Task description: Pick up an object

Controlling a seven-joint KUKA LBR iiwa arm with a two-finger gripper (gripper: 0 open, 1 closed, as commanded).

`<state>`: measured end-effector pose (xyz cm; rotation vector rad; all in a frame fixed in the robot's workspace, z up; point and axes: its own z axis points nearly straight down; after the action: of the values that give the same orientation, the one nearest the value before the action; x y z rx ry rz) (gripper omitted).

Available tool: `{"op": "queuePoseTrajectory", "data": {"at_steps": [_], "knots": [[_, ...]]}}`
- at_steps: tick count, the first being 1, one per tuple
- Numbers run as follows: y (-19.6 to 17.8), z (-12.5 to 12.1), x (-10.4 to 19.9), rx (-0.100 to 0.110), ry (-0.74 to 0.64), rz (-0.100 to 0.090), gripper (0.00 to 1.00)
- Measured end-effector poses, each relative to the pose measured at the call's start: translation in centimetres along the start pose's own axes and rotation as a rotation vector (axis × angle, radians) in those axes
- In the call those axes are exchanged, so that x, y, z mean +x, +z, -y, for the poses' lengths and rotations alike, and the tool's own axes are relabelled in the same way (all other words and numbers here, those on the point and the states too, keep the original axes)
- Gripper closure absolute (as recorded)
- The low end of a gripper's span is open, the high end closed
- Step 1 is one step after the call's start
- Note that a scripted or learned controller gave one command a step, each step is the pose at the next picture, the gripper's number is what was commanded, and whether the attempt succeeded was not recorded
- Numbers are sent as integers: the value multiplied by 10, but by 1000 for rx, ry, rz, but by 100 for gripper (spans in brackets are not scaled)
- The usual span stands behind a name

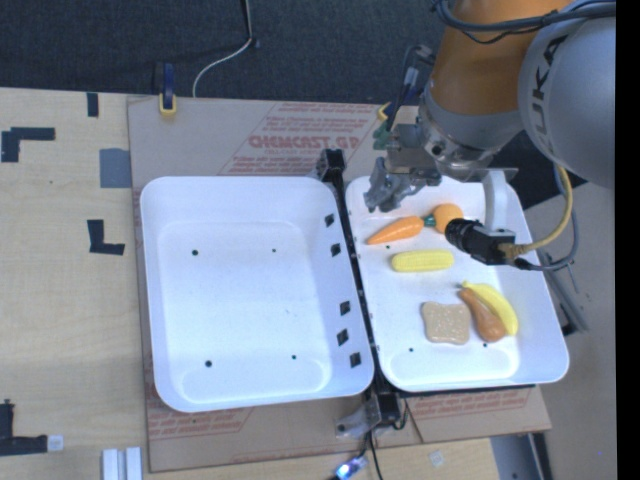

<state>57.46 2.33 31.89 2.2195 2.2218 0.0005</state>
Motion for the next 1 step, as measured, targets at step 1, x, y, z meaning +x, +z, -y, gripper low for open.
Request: {"op": "queuePoseTrajectory", "data": {"at_steps": [1], "knots": [[-68,6,42,-4,-5,-2,100]]}}
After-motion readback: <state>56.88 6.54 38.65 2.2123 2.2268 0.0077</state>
